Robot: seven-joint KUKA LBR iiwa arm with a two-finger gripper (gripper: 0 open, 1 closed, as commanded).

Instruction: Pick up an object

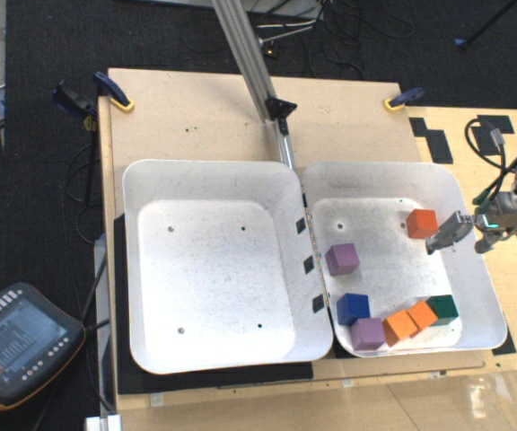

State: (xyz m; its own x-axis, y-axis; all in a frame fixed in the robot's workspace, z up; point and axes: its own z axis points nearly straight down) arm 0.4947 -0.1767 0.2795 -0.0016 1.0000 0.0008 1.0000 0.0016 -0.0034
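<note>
We would pick the lone orange cube as our target, since it sits apart from the other blocks and leaves room for fingers on two opposite faces. To do this step well, we should bring the gripper squarely over that cube, line its fingers up with the cube's flat sides rather than its corners, and only then descend, keeping clear of the right bin wall that curves up just behind. At present the gripper hangs just to the right of the orange cube and a little below it in the view, close beside it but, as far as we can judge, not around it; nothing shows between its fingers, and at this slant and size we cannot tell whether they stand wide or narrow. Taking the orange cube as our landmark: a purple cube lies to its lower left, well apart, and farther down from it a cluster sits along the bin's near wall, with a blue cube, a second purple cube, a second orange cube and a green cube packed closely together. That crowding makes the cluster a poorer choice for a clean grasp.
</note>
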